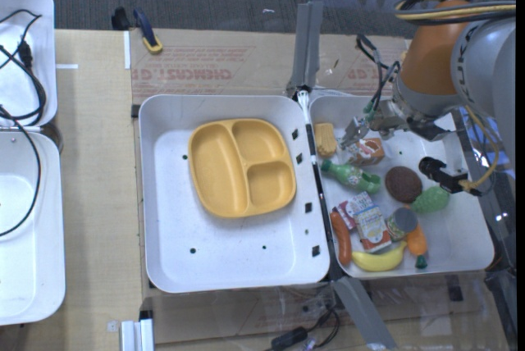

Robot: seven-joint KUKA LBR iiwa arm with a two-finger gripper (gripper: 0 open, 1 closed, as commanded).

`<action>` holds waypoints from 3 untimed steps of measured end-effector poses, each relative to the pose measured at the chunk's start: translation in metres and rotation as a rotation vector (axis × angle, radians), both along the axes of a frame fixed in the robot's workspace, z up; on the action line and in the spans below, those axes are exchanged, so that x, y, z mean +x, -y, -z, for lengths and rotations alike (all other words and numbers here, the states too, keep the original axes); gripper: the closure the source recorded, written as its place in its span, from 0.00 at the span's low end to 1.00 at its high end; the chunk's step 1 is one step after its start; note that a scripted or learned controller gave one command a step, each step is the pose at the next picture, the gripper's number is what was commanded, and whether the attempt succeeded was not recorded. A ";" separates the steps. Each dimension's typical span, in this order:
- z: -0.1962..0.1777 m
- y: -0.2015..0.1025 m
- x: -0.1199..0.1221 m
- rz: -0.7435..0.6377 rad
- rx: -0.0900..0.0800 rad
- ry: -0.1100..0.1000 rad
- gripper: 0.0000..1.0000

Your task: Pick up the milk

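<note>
In the near part of the right bin [472, 247] we find the milk [369, 222], a small carton lying flat with its printed face up. It is hemmed in: a red sausage-like piece [342, 241] runs along its left edge, a banana [379, 261] lies just near of it, and a grey can [402, 221] with a carrot [417, 242] sits close on its right. Farther off lie a green bottle-shaped piece [351, 175], a brown avocado-like lump [403, 184] and a yellowish block [326, 139] by the divider. The gripper [361, 133] hangs over the far part of this bin, above an orange-and-white item [371, 151], well apart from the carton; we cannot tell how wide it stands or whether it has anything.

We judge the crowding to be the main risk: a descent onto the carton could pinch the sausage or can instead, or shove the flat carton aside without lifting it. The gripper's tips blur into cables and clutter. The left bin [164, 251] has a yellow divided plate [242, 167].
</note>
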State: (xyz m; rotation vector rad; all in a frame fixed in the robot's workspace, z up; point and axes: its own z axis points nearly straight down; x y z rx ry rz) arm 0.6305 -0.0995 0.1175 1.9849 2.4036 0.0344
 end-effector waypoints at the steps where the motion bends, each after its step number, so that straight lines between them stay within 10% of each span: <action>1: 0.025 0.012 -0.003 -0.104 -0.004 -0.031 0.00; 2: 0.014 0.014 -0.002 -0.102 -0.006 -0.027 1.00; 3: -0.122 -0.051 0.006 -0.082 -0.005 -0.033 1.00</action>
